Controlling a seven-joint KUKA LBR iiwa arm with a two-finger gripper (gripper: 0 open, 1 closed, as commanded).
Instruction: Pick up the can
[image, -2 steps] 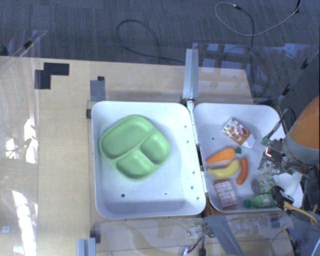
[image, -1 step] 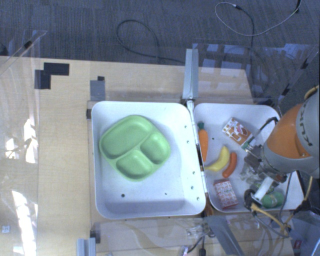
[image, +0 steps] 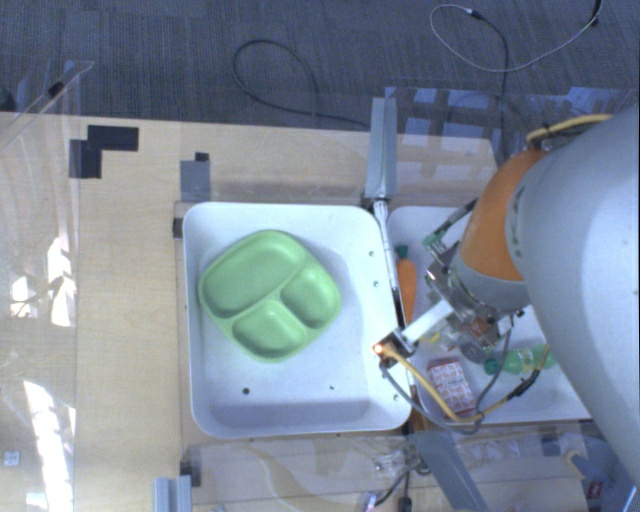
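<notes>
1. Arm (image: 570, 270): grey, orange band; reaches in from the right and overhangs most of the right bin.
2. Left bin (image: 290, 405): white, shallow.
3. Right bin (image: 425, 225): white, beside the left bin; only its left part and near edge visible under the arm.
4. Plate (image: 268, 295): green, three compartments, in the left bin, well apart from the work area. No obstacle.
5. Gripper (image: 465, 335): low over the right bin, just above and beside item 6. Open or closed: cannot tell, wrist and cabling hide it. Nothing seen held.
6. Can (image: 447, 382): small item w/ red-and-white label, near front of the right bin; prob. the can, lying on its side. Judged light, stiff, thin-walled, smooth; likely to roll or slip if pinched off-centre. Best hold: across the body at mid-length, w/ moderate force.
7. Orange item (image: 405, 285): carrot-like, along the bin's left wall, near but apart from the can.
8. Green item (image: 522, 360): right of the can, part hidden; could crowd that side.
9. Yellow cable (image: 425, 395): loops close by the can; snag risk.
</notes>
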